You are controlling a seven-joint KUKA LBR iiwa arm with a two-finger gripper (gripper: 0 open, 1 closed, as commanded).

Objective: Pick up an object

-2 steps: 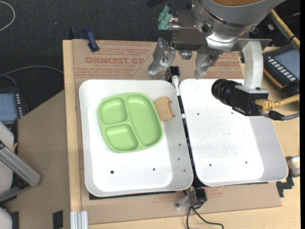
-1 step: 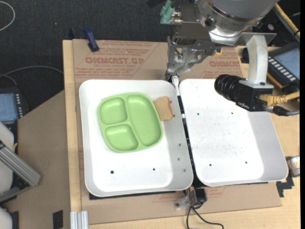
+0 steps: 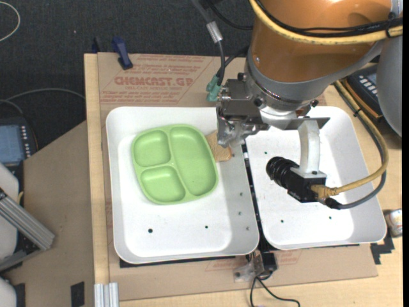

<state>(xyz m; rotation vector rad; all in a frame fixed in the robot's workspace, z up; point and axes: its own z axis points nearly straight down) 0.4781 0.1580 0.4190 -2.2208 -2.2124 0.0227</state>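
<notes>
Where gripper [image 3: 229, 135] meets small tan object [image 3: 222, 153] beside green tray [image 3: 174, 164], grip state unclear

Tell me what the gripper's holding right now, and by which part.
Cannot be told. The gripper is low at the left bin's right edge, over a small tan object beside the green plate.

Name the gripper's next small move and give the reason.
Probably a short straight lift to test the grasp: the gripper sits low at the left white bin's right edge, over a small tan object beside the green divided plastic plate.
</notes>
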